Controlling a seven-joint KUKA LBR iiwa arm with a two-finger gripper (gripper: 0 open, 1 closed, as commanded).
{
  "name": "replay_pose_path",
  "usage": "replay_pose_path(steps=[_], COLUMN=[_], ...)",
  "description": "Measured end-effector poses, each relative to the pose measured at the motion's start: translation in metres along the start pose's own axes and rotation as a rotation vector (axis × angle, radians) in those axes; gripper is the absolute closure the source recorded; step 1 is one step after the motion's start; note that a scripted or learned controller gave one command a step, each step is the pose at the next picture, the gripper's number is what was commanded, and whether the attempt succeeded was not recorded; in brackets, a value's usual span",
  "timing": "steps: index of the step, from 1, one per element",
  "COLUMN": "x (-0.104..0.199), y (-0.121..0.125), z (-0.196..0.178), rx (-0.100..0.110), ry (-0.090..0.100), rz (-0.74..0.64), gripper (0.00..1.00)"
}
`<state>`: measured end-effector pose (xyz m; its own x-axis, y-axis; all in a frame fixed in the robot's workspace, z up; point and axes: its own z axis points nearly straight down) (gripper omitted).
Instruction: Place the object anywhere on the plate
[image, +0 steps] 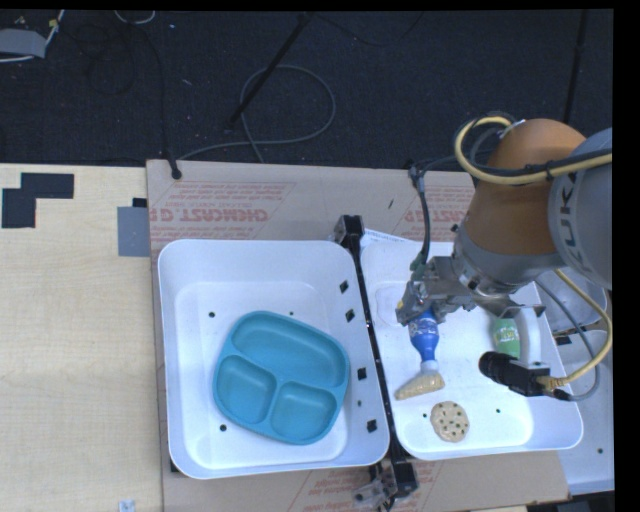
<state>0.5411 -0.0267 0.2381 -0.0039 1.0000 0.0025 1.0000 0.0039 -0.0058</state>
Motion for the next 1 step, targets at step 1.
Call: replay_pose_path(steps=[1], x=[0.0483], y=[-0.0079], z=[-0.0029], rx=[-0.001], ry=[0.000], rz=[0.000], gripper=[1.00])
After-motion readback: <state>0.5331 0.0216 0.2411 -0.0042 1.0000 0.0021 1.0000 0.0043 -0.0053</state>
